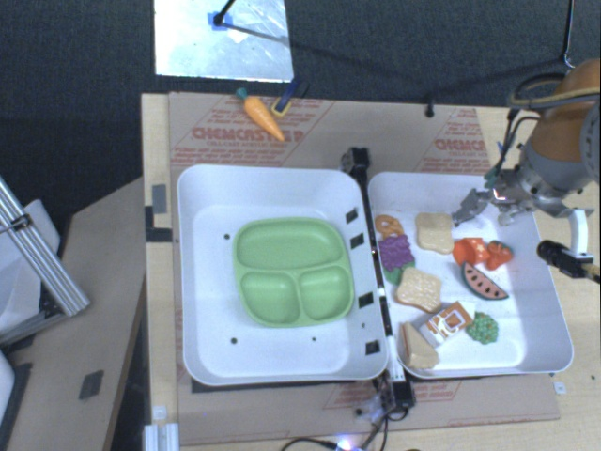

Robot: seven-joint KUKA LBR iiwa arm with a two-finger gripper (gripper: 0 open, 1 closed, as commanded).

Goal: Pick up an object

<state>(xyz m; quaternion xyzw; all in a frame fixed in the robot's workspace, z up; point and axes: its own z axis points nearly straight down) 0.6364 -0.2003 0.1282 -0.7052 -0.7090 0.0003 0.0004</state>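
- We see the grey arm with its orange band reaching in from the right, over the upper right corner of the right shallow white bin.
- The two-finger gripper hangs above the upper part of that bin, its fingers spread apart with nothing between them.
- Just below the gripper lies the red-orange toy tomato piece, and to its left the pale beige toy bread slice.
- We find the red toy watermelon slice with a dark rind just beneath the tomato piece.
- Near the bin's left wall sit the small brown toy pretzel and, below it, the purple toy grape bunch.
- A second tan toy bread slice lies in the middle of the bin, and lower down we see the small orange and white printed toy box, with the green toy broccoli floret just to its right.
- A beige toy wedge rests by the lower left corner.
- The left shallow white bin holds the light green plastic plate with three compartments.
- Beyond the bins, on the cardboard, lies the orange toy carrot.
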